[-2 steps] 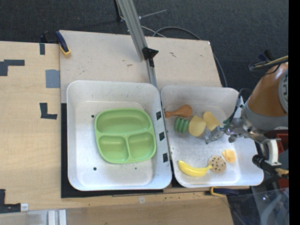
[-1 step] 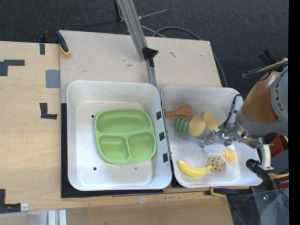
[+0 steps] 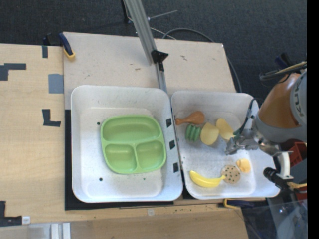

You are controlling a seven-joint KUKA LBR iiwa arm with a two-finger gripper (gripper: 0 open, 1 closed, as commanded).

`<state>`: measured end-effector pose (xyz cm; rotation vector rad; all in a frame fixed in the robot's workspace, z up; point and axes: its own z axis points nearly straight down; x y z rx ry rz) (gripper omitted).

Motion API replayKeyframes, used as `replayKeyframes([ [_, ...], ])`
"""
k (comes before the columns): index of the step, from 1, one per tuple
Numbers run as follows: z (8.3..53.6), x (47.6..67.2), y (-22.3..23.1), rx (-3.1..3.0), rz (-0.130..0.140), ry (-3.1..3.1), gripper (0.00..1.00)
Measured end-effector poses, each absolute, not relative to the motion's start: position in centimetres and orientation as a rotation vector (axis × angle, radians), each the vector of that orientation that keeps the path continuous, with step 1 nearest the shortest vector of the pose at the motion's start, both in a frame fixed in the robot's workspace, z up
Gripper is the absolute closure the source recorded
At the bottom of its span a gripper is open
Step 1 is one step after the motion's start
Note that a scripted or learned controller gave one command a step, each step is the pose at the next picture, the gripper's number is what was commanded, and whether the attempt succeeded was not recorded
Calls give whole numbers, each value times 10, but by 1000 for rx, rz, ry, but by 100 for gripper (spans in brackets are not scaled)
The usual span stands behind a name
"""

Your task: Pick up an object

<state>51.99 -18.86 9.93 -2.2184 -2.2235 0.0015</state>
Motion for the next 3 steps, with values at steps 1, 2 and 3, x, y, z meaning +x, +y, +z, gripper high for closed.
replayKeyframes([
  [1, 149, 529, -183, -2221, -3, -2226, 100],
  [2, 208, 531, -191, -2224, -3, -2226, 100],
  [3, 261, 533, -191, -2223, -3, -2227, 100],
])
